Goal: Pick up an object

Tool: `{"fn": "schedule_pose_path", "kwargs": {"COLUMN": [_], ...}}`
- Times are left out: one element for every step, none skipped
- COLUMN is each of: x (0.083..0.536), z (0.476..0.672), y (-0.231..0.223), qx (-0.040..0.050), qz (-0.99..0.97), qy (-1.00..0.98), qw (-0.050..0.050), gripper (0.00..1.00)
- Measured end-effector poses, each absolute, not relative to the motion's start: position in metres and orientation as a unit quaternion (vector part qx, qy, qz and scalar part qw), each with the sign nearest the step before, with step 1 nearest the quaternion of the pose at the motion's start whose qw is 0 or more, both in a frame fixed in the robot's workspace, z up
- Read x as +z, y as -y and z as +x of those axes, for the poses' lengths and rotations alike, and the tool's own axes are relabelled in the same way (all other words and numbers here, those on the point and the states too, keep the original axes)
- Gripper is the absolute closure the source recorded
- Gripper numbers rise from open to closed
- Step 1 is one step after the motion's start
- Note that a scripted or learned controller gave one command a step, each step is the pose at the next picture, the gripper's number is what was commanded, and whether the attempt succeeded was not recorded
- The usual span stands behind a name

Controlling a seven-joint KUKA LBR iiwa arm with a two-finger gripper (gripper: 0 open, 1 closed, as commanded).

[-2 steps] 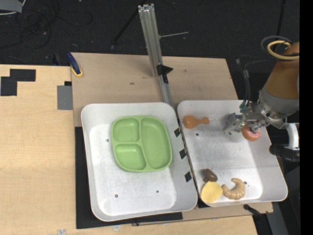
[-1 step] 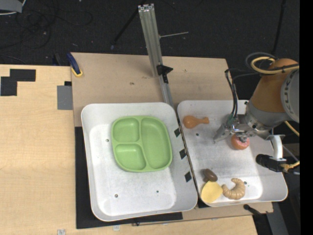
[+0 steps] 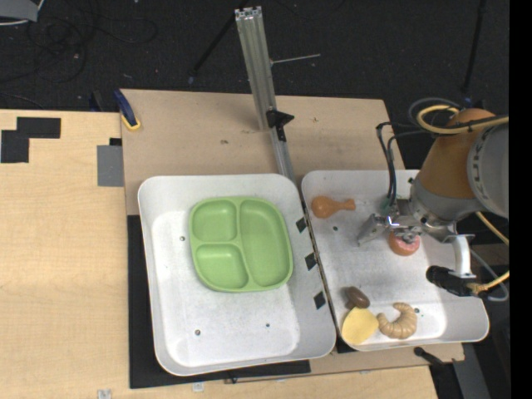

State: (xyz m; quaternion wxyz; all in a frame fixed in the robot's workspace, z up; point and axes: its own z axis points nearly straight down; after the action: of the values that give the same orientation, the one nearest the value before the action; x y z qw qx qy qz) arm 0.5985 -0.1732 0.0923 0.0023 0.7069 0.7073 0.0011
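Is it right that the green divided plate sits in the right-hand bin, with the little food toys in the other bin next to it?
Not quite. The camera view shows the green divided plate in the left bin. The little food toys, such as the croissant and the yellow piece, lie in the right bin next to it.

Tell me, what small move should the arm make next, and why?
Probably a short drop straight down. The hand sits in the right bin right over a small pink-red object, closer to it than to the orange drumstick-shaped toy or the pieces at the bin's front edge. I can't tell whether it already grips anything.
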Motion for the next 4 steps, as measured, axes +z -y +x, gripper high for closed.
{"fn": "schedule_pose_path", "kwargs": {"x": [0.106, 0.167, 0.214, 0.225], "z": [0.601, 0.600, 0.600, 0.610], "y": [0.178, 0.172, 0.173, 0.120], "qx": [0.0013, 0.0009, 0.0004, 0.0008], "qz": [0.708, 0.707, 0.707, 0.705], "qy": [-0.706, -0.708, -0.707, -0.709], "qw": [0.011, 0.001, 0.001, -0.001], "gripper": [1.00, 1.00, 1.00, 1.00]}}
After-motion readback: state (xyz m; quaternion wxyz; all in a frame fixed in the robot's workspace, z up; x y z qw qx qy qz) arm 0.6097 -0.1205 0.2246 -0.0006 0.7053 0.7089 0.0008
